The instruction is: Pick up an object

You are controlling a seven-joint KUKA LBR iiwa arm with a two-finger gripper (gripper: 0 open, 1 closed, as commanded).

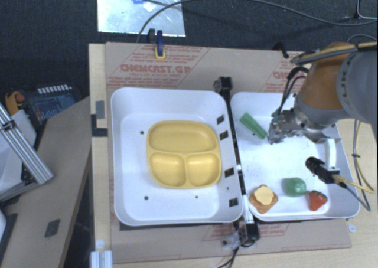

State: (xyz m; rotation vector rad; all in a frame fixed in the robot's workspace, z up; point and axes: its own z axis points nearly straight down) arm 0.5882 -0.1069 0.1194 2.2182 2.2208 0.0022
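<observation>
The right bin (269, 219) holds a green stick-shaped piece (253, 125) near its upper left, a round tan and yellow piece (263, 198) at the front, a green lump (294, 186) and a red strawberry-like piece (317, 200) at the front right. My gripper (279, 134) hangs over the right bin's upper middle, just to the right of the green stick. Nothing shows between its tips.
The left bin (127, 143) carries a yellow divided plate (183, 153). A black divider with clips (230, 143) runs between the bins. Cables trail along the arm at the right, and a black fitting (319, 169) sticks out over the right bin.
</observation>
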